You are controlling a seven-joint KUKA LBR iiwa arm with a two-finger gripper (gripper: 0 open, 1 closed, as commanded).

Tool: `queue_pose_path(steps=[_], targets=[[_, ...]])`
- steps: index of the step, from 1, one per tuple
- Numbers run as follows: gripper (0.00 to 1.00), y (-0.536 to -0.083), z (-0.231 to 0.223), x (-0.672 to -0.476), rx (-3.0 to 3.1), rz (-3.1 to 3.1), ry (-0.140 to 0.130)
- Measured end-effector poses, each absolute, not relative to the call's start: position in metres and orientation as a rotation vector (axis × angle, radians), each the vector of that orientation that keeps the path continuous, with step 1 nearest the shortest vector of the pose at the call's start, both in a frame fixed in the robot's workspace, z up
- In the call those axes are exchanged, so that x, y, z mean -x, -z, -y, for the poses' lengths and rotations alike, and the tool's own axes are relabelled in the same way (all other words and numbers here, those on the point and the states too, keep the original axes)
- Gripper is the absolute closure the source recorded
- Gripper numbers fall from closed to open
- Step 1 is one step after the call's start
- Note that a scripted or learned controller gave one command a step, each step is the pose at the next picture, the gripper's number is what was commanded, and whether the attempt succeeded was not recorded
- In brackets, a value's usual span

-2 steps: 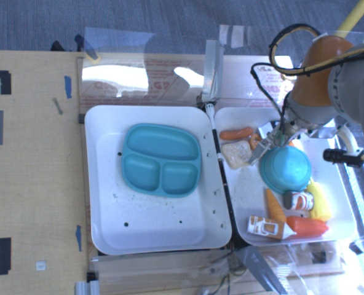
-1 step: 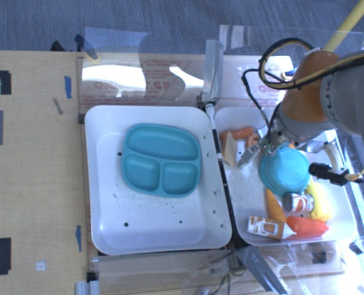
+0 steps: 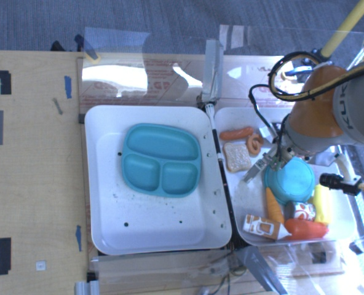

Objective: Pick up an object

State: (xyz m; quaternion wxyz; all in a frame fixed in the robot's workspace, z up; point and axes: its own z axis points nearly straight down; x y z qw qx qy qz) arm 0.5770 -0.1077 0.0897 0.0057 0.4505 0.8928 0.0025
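My gripper (image 3: 260, 166) reaches down into the right bin (image 3: 348, 223), between a slice of bread (image 3: 237, 156) and a teal bowl (image 3: 290, 180). It hangs just left of the bowl's rim. A sausage (image 3: 237, 133) and an orange ring (image 3: 254, 144) lie at the back of this bin. In front of the bowl lie a carrot (image 3: 273, 206), a red-and-white can (image 3: 303, 212), a red pepper (image 3: 306, 228), a yellow piece (image 3: 321, 203) and a small carton (image 3: 262, 227). The arm's orange band (image 3: 314, 112) covers the bin's back right.
The left bin (image 3: 102, 183) holds a teal divided plate (image 3: 161, 160) near its middle. A raised wall (image 3: 221, 177) separates the two bins. Black cables (image 3: 265, 106) loop beside the wrist. A wooden bench top (image 3: 28, 165) lies to the left.
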Motion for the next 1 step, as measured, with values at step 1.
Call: queue_pose_path(steps=[1], targets=[[0.0, -0.0898, 0.1105, -0.553, -1.388, -2.804, -0.008]])
